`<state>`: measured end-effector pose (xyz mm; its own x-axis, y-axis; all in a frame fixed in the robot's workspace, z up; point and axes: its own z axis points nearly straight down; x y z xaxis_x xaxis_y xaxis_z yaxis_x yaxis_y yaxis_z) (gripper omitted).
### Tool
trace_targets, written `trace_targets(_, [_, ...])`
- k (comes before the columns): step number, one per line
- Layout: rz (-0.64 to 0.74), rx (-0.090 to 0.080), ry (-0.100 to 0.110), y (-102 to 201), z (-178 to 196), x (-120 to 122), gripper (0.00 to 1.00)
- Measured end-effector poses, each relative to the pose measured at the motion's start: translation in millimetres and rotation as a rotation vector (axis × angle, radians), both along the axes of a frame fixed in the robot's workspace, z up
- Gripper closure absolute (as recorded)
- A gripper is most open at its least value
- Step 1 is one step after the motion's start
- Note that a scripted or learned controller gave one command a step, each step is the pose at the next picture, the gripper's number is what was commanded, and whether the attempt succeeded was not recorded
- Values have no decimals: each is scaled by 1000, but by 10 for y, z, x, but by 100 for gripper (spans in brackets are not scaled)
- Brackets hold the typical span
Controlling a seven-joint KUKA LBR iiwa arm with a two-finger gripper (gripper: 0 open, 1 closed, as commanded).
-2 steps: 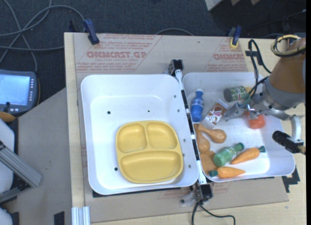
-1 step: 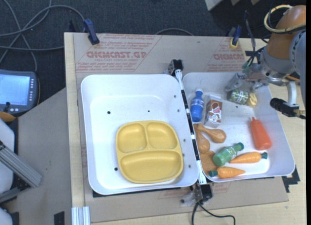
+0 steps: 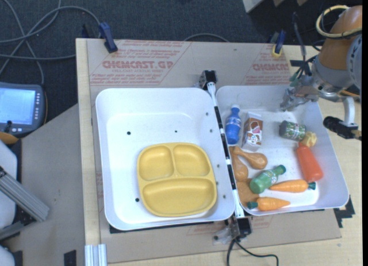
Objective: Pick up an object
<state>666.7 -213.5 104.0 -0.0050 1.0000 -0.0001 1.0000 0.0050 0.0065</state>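
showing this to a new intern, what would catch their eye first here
Probably the yellow divided tray, alone in the left bin. Next, the bright clutter in the right bin: a blue bottle, a green bottle, two carrots and an orange-red bottle. The gripper hangs over that bin's far edge, apart from the items.

robot lab: clamped board bench (image 3: 172,58), loose floor cables (image 3: 34,23), teach pendant (image 3: 20,110), toy food bins (image 3: 322,199).
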Motion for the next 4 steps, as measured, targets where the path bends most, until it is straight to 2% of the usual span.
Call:
trace_targets(1, [0, 0, 2, 2, -6, -2, 0])
trace_targets(2, [-6, 2, 12, 258, -207, -516, 0])
trace_targets(3, [-5, 11, 12, 92, -191, -1323, 0])
trace_targets(4, [-7, 3, 11, 102, -196, -1757, 0])
